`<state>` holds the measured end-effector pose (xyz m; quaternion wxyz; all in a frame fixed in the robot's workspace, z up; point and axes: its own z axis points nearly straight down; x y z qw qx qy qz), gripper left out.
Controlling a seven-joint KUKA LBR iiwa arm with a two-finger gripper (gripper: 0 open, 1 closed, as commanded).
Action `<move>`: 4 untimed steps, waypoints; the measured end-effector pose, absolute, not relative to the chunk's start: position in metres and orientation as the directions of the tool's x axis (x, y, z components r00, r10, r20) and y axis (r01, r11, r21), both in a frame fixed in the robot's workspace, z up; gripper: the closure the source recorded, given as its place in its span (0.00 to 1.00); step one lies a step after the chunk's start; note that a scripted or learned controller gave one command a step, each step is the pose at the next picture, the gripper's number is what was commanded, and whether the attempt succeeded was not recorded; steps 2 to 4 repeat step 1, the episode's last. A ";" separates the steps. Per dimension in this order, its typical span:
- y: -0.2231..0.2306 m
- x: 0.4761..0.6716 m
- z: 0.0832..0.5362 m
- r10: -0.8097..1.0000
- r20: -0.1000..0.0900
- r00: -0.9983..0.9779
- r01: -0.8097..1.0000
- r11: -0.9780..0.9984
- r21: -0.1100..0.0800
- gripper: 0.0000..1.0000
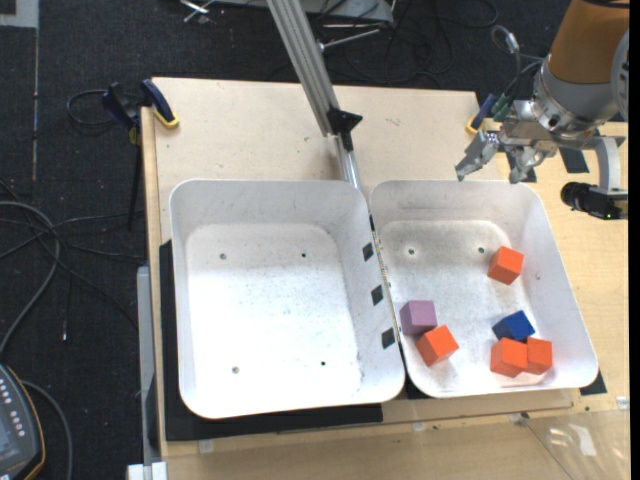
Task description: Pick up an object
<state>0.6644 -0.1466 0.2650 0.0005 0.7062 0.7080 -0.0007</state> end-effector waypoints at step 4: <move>-0.179 0.601 0.143 1.000 0.001 0.003 1.000 -0.003 -0.010 0.00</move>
